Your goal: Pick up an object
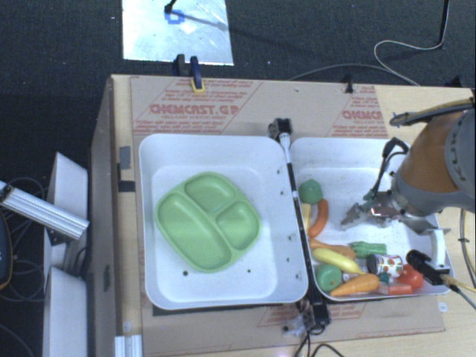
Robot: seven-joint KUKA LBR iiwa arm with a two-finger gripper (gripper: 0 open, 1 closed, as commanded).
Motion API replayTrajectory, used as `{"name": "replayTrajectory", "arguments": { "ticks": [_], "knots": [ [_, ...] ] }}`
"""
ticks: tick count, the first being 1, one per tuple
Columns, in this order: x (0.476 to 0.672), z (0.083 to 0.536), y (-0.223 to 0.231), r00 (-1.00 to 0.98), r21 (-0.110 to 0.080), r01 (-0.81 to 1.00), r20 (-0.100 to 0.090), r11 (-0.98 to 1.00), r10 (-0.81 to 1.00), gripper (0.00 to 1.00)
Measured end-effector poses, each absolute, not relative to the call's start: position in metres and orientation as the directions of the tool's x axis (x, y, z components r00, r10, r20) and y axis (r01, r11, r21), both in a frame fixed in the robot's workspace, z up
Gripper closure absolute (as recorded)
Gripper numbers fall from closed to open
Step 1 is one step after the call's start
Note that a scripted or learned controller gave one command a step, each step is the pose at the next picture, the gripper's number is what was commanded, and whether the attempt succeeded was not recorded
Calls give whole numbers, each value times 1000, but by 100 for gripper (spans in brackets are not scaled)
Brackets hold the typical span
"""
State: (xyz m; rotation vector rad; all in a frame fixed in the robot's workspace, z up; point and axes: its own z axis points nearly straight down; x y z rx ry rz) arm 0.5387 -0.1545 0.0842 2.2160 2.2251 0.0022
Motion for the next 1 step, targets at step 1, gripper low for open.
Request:
{"name": "replayTrajectory", "arguments": {
  "ticks": [1],
  "knots": [
    [570,85,-93,-4,2,1000,0,4,1000,0]
  ]
}}
